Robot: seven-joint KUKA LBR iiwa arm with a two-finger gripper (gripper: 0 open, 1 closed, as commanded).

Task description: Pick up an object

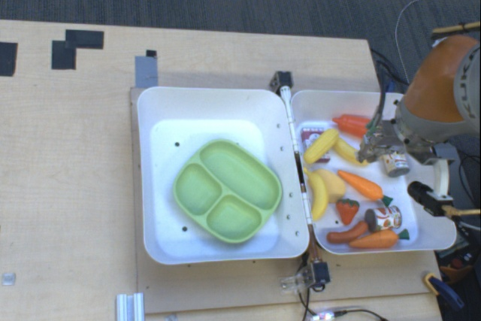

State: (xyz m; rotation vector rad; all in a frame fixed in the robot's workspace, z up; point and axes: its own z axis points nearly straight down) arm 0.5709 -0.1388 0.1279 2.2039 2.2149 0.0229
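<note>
From where I stand, the gripper (370, 149) hangs low over the right bin (443, 240), its dark fingers down among the toy food near the bin's upper middle, but I cannot tell how far apart they are or whether anything sits between them, since the wrist crowds them. Just to its left lies a yellow corn cob (319, 146), with a yellow banana-like piece (345, 152) touching or almost touching the fingertips; that piece seems the likeliest target. Just above the gripper is a red-orange pepper (350, 124), and below it, slightly right, an orange carrot (361, 185) lies on a slant. Further below sit a strawberry (346, 210), a small printed can (388, 218) and a sausage (346, 235) along the near wall. Well off to the left, in the other bin (161, 109), rests a green divided plate (227, 190). These pieces look like light, hard, smooth plastic, so I judge they will slip or roll under a pinch; the curved yellow piece is best taken across its narrow middle, jaws square to its length, clear of its neighbours.
</note>
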